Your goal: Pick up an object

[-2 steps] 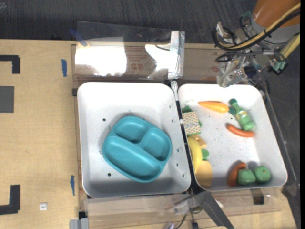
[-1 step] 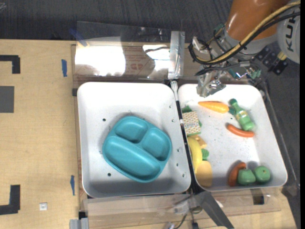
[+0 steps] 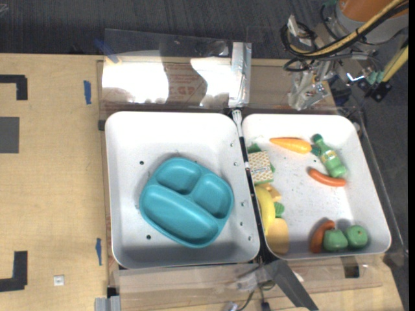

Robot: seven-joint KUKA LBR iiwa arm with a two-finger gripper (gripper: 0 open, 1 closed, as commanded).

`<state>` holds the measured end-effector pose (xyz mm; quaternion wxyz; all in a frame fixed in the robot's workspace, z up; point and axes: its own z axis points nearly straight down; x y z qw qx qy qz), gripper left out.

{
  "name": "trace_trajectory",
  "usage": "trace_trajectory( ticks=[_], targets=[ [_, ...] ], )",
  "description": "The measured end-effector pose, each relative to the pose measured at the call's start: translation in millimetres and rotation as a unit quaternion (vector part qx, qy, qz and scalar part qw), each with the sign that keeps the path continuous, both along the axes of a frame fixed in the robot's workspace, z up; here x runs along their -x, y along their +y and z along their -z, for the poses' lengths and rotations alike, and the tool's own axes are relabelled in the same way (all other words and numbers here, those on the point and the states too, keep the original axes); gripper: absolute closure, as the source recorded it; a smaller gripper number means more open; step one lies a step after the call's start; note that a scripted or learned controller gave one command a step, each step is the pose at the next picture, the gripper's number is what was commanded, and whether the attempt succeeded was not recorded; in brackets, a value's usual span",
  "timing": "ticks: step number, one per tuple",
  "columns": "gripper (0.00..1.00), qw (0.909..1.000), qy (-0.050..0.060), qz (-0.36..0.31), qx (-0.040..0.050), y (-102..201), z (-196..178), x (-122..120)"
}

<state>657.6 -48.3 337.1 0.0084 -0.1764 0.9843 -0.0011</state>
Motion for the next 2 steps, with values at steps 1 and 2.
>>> trace_trajectory(
  ticks=[1, 2],
  targets=[
    [1.00, 0.9989, 0.010, -0.046, -0.0010, 40, 105, -8],
    [1.00, 1.0000, -0.001, -0.002, 0.0006, 0, -8, -11]
  ],
)
